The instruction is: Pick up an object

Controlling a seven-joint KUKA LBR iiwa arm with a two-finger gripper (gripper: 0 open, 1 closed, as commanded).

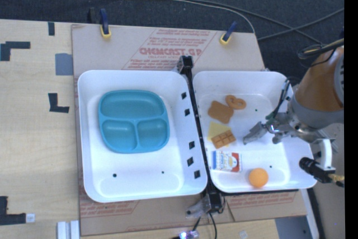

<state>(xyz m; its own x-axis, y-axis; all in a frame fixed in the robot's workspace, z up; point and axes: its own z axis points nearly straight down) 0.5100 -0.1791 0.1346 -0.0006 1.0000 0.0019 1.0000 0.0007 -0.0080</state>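
Objects for picking are gathered in the right bin (pixel 246 80): a brown slab (pixel 220 112), a pretzel-shaped piece (pixel 235 102), a yellow block (pixel 220 135), a small carton (pixel 226 162) and an orange ball (pixel 258 177). The gripper (pixel 253 134) is seen low over this bin, just right of the yellow block, with nothing between its fingers; whether they are spread cannot be told. A blue divided tray (pixel 134 121) is held in the left bin (pixel 89 137).

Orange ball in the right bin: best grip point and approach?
Judging from this view, take the orange ball across its widest middle, coming straight down from above. It is round, so no side is better by shape, but it sits close to the near wall of the right bin, with the small carton to its left. Spanning the fingers parallel to that wall should keep them clear of it.
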